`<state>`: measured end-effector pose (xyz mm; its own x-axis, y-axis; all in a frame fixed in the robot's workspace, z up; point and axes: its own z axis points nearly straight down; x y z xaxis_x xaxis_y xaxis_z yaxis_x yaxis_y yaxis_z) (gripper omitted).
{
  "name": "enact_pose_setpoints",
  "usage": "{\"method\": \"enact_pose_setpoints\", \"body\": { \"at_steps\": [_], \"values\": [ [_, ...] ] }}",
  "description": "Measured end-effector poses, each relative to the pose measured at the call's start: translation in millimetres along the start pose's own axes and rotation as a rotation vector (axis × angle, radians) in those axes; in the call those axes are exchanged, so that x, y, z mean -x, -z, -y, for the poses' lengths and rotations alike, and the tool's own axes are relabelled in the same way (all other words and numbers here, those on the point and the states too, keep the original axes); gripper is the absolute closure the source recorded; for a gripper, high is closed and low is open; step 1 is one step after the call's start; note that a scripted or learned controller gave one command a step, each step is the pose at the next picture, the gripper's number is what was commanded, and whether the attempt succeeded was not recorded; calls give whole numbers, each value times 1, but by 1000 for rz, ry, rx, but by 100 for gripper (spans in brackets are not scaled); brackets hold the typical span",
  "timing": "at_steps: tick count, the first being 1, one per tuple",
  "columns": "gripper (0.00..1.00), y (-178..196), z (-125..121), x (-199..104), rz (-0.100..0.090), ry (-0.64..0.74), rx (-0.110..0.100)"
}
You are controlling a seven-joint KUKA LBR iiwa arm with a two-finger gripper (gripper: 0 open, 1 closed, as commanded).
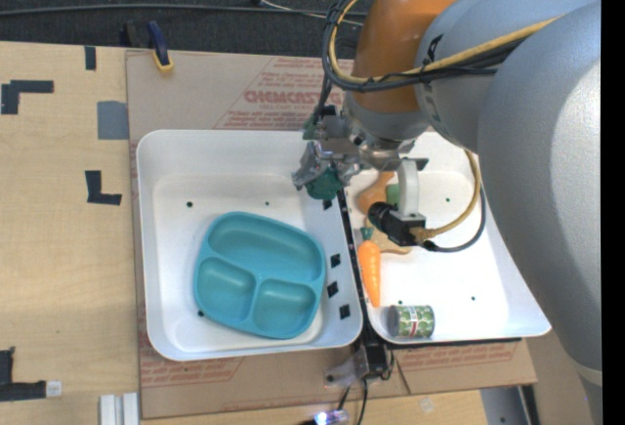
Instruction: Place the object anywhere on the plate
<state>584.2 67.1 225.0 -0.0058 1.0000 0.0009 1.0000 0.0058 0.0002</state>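
Gripper (317, 177) up over the bin divider, pinching something green (322, 185). Blue plate (260, 275) below-left of it, carrot (369, 272) and can (412, 320) below-right.

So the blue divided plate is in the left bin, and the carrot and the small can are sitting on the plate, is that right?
Not quite. The blue divided plate is in the left bin, but the carrot and the small can lie in the right bin, not on the plate. The camera view shows them beyond the divider between the bins.
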Motion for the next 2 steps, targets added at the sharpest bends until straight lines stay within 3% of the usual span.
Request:
{"method": "enact_pose_setpoints", "body": {
  "at_steps": [1, 2],
  "values": [
    [100, -2, -26, -49, 0, 1, 0],
    [100, -12, -32, -101, 1, 0, -2]
  ]
}}
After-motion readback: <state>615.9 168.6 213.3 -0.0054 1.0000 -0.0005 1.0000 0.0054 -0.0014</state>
